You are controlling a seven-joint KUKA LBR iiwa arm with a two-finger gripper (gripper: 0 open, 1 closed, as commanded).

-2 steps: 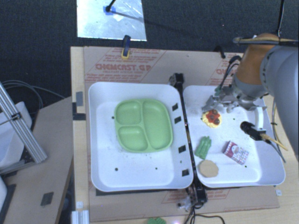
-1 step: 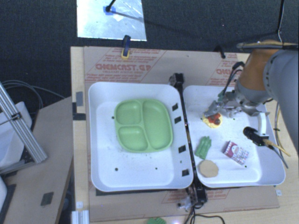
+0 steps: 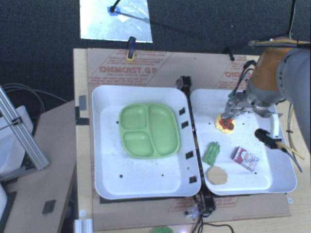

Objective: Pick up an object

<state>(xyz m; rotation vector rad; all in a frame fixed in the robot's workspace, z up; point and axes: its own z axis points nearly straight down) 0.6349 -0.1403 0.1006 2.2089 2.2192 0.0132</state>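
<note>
The right bin holds several small objects. A yellow and red toy lies near its middle left. Lower down are a green piece, a round tan disc and a red and white packet. My gripper hangs from the grey arm with the orange band, directly over the upper edge of the yellow and red toy and very close to it. Whether it touches the toy is not clear.
The left bin holds a pale green divided plate. A black divider strip runs between the bins. Bare white floor shows at the right bin's back and along the left bin's front.
</note>
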